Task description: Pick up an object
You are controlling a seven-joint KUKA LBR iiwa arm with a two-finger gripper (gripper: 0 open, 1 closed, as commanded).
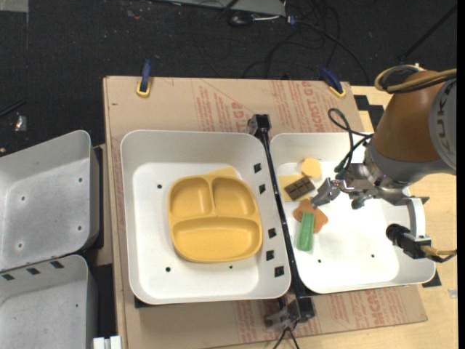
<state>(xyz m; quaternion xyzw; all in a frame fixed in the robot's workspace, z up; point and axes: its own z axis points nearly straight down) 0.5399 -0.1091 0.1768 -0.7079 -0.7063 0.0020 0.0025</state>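
The arm (414, 133) reaches in from the right over the right bin (363, 267), wrist bent low, its claw (325, 193) pointing left at a cluster of items. Whether the claw is released or clenched I cannot tell. Just below it lies a green block (306, 231), long axis near vertical, top tilted slightly right. A brown block (298, 188) sits just left.

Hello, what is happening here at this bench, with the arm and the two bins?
A robot arm reaches into the right bin, its gripper low among small items: a brown block, a green stick, orange pieces. Nothing is visibly held yet. A yellow divided tray lies in the left bin.
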